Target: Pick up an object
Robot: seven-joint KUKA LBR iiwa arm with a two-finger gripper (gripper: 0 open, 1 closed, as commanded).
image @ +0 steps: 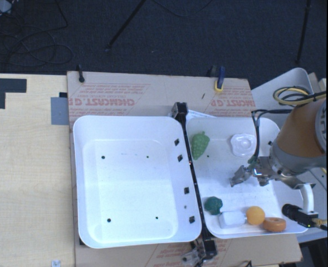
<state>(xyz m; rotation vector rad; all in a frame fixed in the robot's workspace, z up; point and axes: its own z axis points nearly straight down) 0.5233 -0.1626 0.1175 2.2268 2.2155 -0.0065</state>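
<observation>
Gripper (243, 177) low over the right bin (225, 135); whether it is spread or pressed together cannot be told. Nearest candidate, a clear cup (242, 144), lies just behind it, unobstructed. Toward the front wall: white block (231, 219), orange ball (255, 215), dark green piece (213, 205). Farther left: light green piece (200, 143).

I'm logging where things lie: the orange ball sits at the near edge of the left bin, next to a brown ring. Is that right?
Not quite. The camera view shows the orange ball at the near edge of the right bin, not the left bin. The rest holds: it sits next to the brown ring.
</observation>
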